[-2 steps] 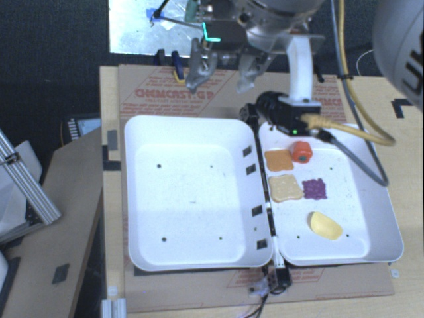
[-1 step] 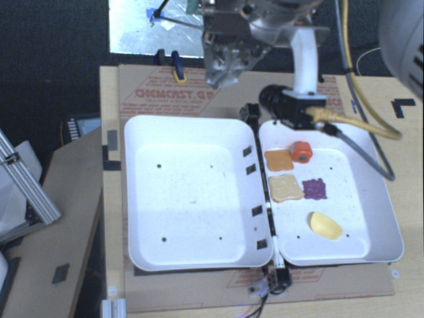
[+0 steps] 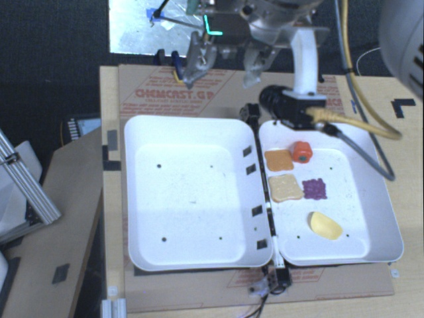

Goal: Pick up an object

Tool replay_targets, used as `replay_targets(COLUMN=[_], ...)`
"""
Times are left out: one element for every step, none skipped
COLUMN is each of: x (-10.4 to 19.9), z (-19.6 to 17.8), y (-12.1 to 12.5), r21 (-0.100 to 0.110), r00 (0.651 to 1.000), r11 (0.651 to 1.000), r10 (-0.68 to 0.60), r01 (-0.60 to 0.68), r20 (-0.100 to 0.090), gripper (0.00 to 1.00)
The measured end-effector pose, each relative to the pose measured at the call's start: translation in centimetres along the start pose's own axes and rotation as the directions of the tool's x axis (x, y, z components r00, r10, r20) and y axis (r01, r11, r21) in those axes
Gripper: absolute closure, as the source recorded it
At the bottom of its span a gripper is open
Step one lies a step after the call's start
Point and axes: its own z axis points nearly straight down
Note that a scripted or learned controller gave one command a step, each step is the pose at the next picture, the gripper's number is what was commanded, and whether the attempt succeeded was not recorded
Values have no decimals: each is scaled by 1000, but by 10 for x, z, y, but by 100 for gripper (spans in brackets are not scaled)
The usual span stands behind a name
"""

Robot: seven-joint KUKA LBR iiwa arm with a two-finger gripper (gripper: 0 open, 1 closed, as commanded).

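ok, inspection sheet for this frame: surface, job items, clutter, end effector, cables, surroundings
Surface: left bin and right bin side by side on cardboard sheet.
Job items: all in the right bin: orange slice, red-orange piece, tan toast, purple grapes, yellow piece.
Clutter: nothing seen.
End effector: end effector raised above the bins' far edge, nothing between its fingers.
Cables: yellow cable and grey hose cross the right bin's far corner.
Surroundings: aluminium frame at left.

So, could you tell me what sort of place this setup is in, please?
Most likely a robotics lab bench for grasping trials: two shallow white bins on cardboard, toy food like the orange piece, and the arm's claw above.
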Motion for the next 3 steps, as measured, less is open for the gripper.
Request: replay_targets(x=[0, 0, 1], z=[-12, -11, -23], y=[0, 0, 0], r21=[-3, -2, -4], r00=[1000, 1000, 1000], r11=[1000, 1000, 1000], r10=[-4, -6, -9], r01=[4, 6, 9], r20=[-2, -1, -3], gripper=[100, 0, 100])
